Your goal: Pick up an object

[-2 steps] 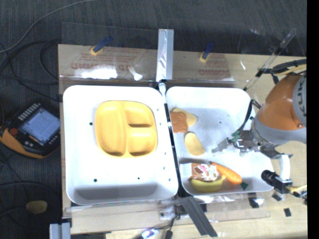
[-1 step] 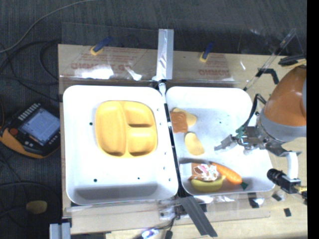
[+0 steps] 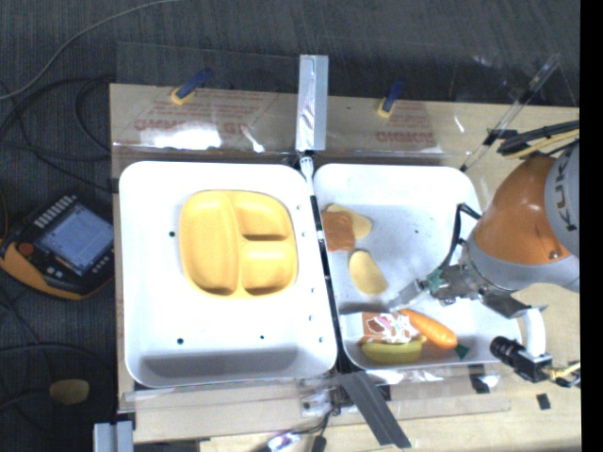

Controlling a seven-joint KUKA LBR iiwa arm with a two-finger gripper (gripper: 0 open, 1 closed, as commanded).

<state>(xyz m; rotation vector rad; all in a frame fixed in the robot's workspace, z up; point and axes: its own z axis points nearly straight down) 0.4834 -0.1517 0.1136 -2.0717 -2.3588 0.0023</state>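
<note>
Down at the near edge of the right bin (image 3: 396,186) lie one banana (image 3: 391,351), one carrot (image 3: 433,329) and one small red and white packet (image 3: 382,326), bunched together. Two pale toy foods (image 3: 356,248) sit farther back. One yellow tray (image 3: 239,241) fills the left bin (image 3: 151,347). One gripper (image 3: 415,290) hangs over the right bin; whether it is apart or together, I cannot tell.

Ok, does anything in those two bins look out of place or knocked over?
Nothing spilled or damaged. The yellow divided tray sits flat in the left bin. In the right bin, the toy carrot and banana are crowded into the near edge, overlapping, the carrot lying aslant.
</note>
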